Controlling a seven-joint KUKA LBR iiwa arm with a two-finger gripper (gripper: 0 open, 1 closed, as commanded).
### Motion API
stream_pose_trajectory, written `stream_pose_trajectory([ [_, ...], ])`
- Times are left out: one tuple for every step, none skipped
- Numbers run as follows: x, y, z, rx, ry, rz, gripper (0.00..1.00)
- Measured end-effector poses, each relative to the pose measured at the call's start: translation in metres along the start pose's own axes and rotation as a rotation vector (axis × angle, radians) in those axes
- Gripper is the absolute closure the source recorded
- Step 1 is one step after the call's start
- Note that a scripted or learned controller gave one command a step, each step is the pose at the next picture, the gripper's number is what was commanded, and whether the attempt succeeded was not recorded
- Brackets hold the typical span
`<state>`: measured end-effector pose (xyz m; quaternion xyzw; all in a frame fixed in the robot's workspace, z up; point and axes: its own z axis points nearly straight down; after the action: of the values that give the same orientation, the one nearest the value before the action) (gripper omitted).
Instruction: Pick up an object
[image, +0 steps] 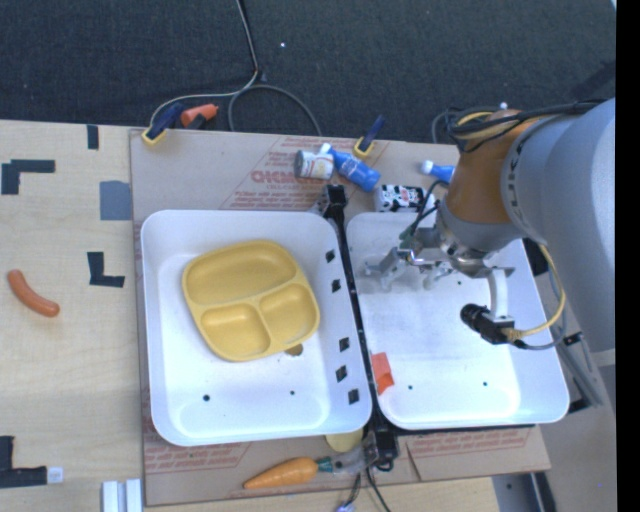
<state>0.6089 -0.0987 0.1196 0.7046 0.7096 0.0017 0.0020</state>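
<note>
Dark carpet runs along the top of the view, and below it a pale wooden bench (70, 400) carries a sheet of brown cardboard (250, 175) on which two shallow white bins sit side by side. In the left bin (240, 410) a yellow divided plate (250, 298) lies tilted toward the upper middle, with a small brown bit just touching its lower right edge. The right bin (450, 395) holds a small orange block (381, 372) close to its left wall, near the black divider between the bins. The grey arm (560, 190), with its orange band (478, 178), reaches in from the right and hangs over the upper part of the right bin; the gripper (400, 266) points left above the white floor, its metal fingers (378, 270) looking spread a little with nothing between them, well apart from the orange block below. A black cable fitting (485, 322) hangs under the wrist over the bin's middle. Beyond the bins, on the cardboard, lie a blue and white bottle (340, 165) and a black and white patterned piece (400, 197). An orange-handled clamp (180, 118) grips the cardboard's upper left corner. A toy carrot (283, 472) lies at the cardboard's lower edge, and a toy sausage (33, 294) rests alone on the bench far to the left.
</note>
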Motion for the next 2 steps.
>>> stream_pose_trajectory([
  [0.006,0.047,0.037,0.004,0.0,0.004,0.0],
  [-0.001,0.06,0.034,0.004,0.001,0.005,0.0],
])
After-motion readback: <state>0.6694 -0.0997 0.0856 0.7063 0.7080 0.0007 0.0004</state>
